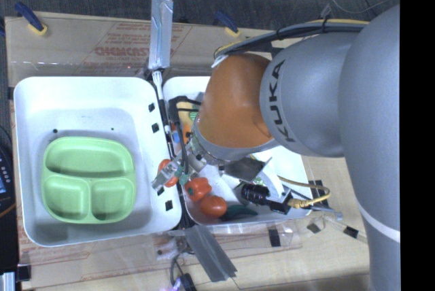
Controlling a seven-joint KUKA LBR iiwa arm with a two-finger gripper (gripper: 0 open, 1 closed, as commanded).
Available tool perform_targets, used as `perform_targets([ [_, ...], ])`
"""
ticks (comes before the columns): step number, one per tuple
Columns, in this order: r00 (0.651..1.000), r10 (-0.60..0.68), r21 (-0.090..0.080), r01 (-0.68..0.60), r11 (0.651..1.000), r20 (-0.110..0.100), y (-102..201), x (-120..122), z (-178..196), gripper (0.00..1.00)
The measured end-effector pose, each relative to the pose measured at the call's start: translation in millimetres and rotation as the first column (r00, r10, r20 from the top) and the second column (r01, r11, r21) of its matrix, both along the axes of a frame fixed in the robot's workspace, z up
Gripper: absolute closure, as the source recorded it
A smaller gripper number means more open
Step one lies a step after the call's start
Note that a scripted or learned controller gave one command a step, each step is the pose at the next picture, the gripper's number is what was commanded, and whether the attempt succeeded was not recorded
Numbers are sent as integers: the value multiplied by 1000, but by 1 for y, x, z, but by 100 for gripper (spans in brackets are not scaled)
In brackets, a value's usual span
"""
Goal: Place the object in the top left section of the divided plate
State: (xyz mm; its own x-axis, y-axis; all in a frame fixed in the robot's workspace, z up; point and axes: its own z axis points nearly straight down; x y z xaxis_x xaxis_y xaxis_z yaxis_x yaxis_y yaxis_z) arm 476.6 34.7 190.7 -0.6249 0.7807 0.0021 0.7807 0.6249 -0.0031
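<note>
A green divided plate (46, 177) lies in the left bin (27, 113), with one long section at the top and two smaller ones below. My gripper (168, 175) hangs over the wall between the two bins, at the right bin's left edge. A small orange-red thing (164, 166) shows right at the gripper's tip; whether it is held is unclear. Two red tomato-like objects (198, 189) (213, 205) lie just right of the gripper in the right bin. The arm hides most of that bin.
A dark green object (239, 213) lies by the lower tomato at the right bin's (231, 225) front wall. A grey taped strip (160, 31) runs up from the bins' shared wall. Blue clamps (30, 18) hold the cardboard at the back.
</note>
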Motion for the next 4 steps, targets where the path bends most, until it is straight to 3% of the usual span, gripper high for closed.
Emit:
perform_targets([
  [1,979,203,-1,-203,979,5,1,1,8,100],
  [2,923,385,2,-385,923,-2,70,-1,-39,100],
  [3,827,562,-11,-562,827,17,100,7,-86,100],
  [4,527,850,-13,-850,527,16,82,21,-86,100],
])
